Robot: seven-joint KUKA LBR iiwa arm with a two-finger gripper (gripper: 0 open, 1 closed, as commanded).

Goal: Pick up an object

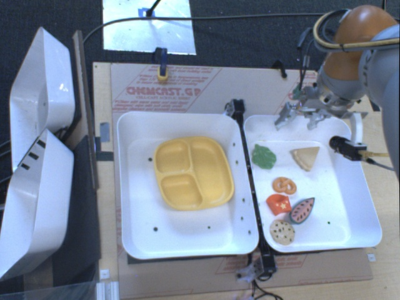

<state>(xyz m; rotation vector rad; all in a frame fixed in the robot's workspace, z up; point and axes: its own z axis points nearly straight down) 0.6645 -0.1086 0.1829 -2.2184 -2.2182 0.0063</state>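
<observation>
- Your gripper (300,114) hangs over the far edge of the right bin (359,195), near that bin's back left corner. Its two fingers are spread apart, one tip pointing left and the other right, with nothing between them and nothing touched.
- You can see the arm (365,39) only in part: its grey body and orange band run out of view at the top right, and cables loop around the wrist, so the finger roots are hard to make out.
- The objects you could pick all lie in the right bin, nearer the camera than the gripper. The green leafy piece (264,157) sits closest, below and slightly left of the fingers. The tan wedge (305,157) lies just below the gripper, a little to its right.
- Farther toward you are the pretzel (284,185), the red piece (278,203), the watermelon slice (302,210) touching it, and the cookie (282,232) at the near end.
- The left bin (140,136) holds a yellow divided tray (192,172), well apart from the gripper.
</observation>
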